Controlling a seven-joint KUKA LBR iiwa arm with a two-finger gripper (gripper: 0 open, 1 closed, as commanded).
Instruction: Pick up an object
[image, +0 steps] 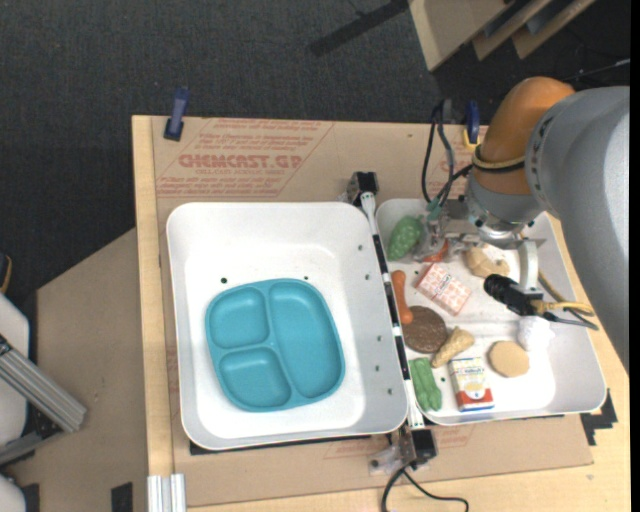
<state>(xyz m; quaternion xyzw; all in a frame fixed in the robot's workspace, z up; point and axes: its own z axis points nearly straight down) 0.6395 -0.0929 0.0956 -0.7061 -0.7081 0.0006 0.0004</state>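
Right bin (575, 385) holds the clutter: pink-white packet (443, 288), brown disc (425, 328), green piece (405, 238), carrot stick (401, 296), milk carton (471, 385). Gripper (447, 240) low above packet, grip state unclear. Teal tray (275, 343) sits in left bin (200, 235).
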